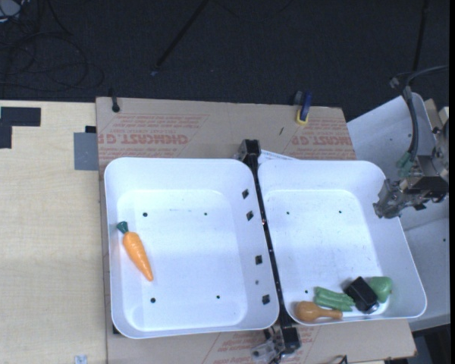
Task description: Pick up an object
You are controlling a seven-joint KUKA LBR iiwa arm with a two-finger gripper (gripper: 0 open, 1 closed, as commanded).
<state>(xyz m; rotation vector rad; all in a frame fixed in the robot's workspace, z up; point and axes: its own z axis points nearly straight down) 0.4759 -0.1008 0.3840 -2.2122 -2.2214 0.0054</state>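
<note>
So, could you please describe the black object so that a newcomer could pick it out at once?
Take the right-hand white bin of the two and look along its near wall, toward the right corner. A small cluster lies there; the black object is the dark blocky piece between the green pods and a rounder green item, the only black thing in either bin.

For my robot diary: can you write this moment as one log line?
hand: over right bin's right rim | carrot: left bin | black block, green pieces: right bin's near edge

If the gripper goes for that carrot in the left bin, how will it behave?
The carrot looks like moulded plastic, so probably stiff and light. Its tapered, rounded body may roll or slip out of a two-finger pinch. It lies near the left bin wall, which might crowd the fingers.
</note>
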